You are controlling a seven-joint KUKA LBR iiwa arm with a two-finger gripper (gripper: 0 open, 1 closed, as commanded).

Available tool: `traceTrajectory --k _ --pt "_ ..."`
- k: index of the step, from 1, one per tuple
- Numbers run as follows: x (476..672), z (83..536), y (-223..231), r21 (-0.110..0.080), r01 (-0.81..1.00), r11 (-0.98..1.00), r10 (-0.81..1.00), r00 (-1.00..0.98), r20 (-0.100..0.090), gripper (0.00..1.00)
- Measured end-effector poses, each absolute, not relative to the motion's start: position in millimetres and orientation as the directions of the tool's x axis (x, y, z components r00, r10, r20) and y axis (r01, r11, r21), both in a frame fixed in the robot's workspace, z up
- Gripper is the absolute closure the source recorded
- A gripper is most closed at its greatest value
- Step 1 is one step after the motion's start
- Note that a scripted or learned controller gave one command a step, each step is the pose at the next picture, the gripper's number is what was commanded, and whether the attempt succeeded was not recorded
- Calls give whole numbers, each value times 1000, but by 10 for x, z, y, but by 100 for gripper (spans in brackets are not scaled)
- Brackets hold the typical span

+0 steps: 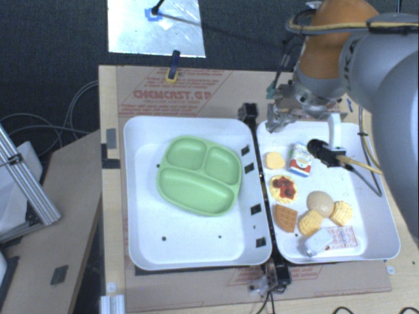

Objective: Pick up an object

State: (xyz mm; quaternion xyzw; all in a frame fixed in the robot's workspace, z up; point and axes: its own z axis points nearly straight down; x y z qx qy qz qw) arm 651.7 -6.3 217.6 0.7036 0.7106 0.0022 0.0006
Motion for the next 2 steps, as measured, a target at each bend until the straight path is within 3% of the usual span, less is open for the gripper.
traceTrajectory --k 1,2 --pt "6445 2160 -27 2 1000 6 1000 -6 0 100" --pt "6505 2328 84 4 1000 7 1000 -7 0 100"
